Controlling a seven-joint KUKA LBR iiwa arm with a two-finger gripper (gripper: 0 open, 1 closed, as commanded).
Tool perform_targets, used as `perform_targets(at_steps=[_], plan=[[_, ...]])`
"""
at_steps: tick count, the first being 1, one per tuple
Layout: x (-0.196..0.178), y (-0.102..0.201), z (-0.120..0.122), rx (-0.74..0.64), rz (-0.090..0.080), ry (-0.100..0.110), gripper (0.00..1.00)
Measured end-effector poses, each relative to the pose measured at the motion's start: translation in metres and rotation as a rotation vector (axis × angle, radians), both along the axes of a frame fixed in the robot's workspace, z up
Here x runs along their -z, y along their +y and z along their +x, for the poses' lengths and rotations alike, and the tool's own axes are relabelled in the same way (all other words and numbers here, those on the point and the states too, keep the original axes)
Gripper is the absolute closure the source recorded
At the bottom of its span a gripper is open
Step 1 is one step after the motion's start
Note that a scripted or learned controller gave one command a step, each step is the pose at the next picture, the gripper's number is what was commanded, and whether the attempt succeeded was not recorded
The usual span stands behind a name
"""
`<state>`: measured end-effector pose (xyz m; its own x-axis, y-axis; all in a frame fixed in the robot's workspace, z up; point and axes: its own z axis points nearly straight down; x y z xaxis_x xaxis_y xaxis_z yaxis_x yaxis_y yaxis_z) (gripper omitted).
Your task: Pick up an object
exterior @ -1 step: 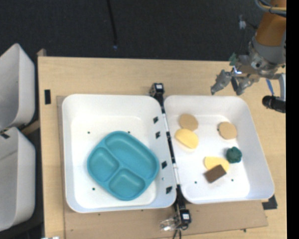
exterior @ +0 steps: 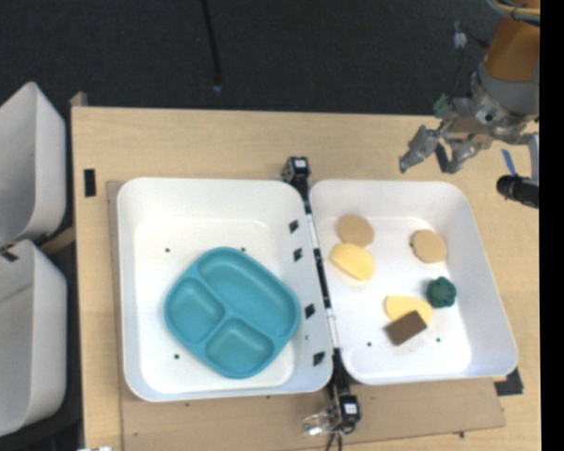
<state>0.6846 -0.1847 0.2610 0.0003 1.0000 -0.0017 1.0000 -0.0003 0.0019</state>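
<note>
My gripper (exterior: 430,157) hangs above the bench just behind the right bin's (exterior: 470,205) far rim, its two fingers spread open with nothing between them. In the right bin lie a tan round piece (exterior: 354,229), a yellow piece (exterior: 352,262), another tan round piece (exterior: 429,246), a dark green lump (exterior: 441,292), and a brown block (exterior: 406,328) resting on a yellow wedge (exterior: 403,306). All of these lie well below and in front of the gripper.
The left bin (exterior: 132,252) holds a blue divided tray (exterior: 230,311). A hinge strip with black clips (exterior: 312,261) runs between the bins. White containers (exterior: 14,167) stand off the bench at the left. The arm's orange band (exterior: 510,50) is at the upper right.
</note>
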Motion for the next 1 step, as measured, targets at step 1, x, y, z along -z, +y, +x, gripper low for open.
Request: perform_targets(at_steps=[1], plan=[[0.0622,0.0037,0.0008,-0.003,0.000,0.006,0.00]])
